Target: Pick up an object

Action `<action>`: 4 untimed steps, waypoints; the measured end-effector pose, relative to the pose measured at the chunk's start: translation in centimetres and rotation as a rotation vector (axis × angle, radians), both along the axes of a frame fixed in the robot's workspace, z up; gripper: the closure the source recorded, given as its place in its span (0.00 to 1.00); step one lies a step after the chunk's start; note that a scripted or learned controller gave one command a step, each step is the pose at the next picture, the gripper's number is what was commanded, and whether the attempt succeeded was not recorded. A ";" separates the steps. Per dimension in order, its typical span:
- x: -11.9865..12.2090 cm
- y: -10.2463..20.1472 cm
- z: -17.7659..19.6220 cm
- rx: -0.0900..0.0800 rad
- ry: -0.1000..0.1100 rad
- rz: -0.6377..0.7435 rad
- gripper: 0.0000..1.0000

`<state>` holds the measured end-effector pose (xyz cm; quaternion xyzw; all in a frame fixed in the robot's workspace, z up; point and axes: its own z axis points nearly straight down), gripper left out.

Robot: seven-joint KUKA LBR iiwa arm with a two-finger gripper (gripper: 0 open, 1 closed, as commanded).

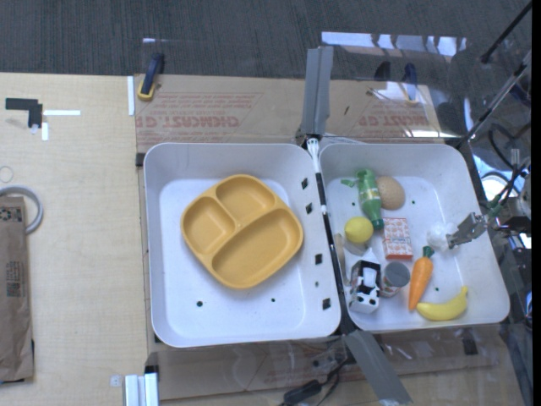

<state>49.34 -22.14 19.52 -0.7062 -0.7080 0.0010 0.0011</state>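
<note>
Camera view looks down on two white bins side by side. The left bin (161, 252) carries a yellow divided plate (243, 229), lying flat and slightly turned near its middle, a likely drop-off place once something is lifted.

The right bin (473, 184) holds all the loose things, crowded toward its centre and front. A green bottle (369, 194) lies on its side near the back, touching a tan round thing (390, 192) that could be a potato. Just in front of the bottle sits a lemon (358, 229), and beside it a small red-and-white box (397, 237). Nearer the front are a black-and-white cow toy (365, 284) against the left wall, a small can (395, 275) just beside it, a carrot (420, 281) standing at a slant, and a banana (444, 306) lying along the front right corner.

The gripper (463, 230) reaches in from the right, low over the bin's right side, near the carrot's green top. Nothing is seen between its fingers; it is too small and blurred to tell whether they are apart or together. No object is lifted yet, so the pick is not done. By its position, the carrot or banana is probably the nearest candidate.
</note>
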 end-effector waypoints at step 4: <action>-0.6 13.9 9.7 -0.001 -0.001 0.294 1.00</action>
